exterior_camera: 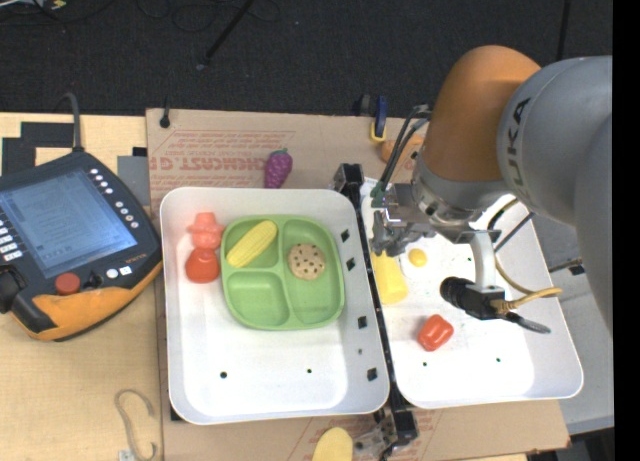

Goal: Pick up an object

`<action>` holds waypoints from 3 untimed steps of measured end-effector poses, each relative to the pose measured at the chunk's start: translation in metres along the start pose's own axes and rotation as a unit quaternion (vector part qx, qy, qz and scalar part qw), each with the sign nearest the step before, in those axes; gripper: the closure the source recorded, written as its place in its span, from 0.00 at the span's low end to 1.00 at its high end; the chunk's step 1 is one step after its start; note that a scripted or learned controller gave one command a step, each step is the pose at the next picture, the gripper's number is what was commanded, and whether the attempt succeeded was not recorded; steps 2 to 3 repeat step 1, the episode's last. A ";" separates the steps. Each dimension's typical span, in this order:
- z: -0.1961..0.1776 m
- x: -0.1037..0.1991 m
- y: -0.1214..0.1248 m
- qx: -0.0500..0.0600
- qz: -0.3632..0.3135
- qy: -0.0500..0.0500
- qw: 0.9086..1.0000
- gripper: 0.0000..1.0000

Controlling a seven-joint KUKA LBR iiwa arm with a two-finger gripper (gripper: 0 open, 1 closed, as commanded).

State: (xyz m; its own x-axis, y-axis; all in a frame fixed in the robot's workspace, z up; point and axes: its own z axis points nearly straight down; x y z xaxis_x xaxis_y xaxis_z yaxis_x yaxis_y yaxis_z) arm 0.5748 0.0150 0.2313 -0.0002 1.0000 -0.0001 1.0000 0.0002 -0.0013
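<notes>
The yellow block [389, 281] lies in the right bin [530, 374], tight against its left wall and close to the divide between the two bins. The gripper [388, 241] hangs right over the block's upper end. Seen from this height, the block sits directly below the gripper tip rather than inside it, and I cannot tell whether they touch. I also cannot tell from this angle whether the gripper is spread or closed, because the wrist hides its tip, and nothing can be seen pinched in it.

Just right of the block, a toy fried egg [417, 258] lies with its yolk up, partly under the wrist. A red pepper [434, 332] sits lower in the same bin, apart from the block and nearer the front wall.

The left bin [260, 389] holds a green divided plate [268, 304], with an ear of corn [249, 242] in its upper left compartment and a cookie [306, 261] in its upper right one. A red and pink figure [203, 248] stands just left of the plate.

Both bins rest on a cardboard sheet [215, 154], where a purple grape bunch [278, 167] lies beyond the left bin. A teach pendant [70, 239] lies on the bench [60, 389] at far left, and a yellow item [333, 443] sits at the front edge
</notes>
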 end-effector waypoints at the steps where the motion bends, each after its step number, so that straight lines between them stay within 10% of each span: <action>1: -0.002 0.011 0.003 0.000 0.000 0.000 1.000 1.00; 3: -0.002 0.011 0.003 0.000 0.000 0.000 1.000 1.00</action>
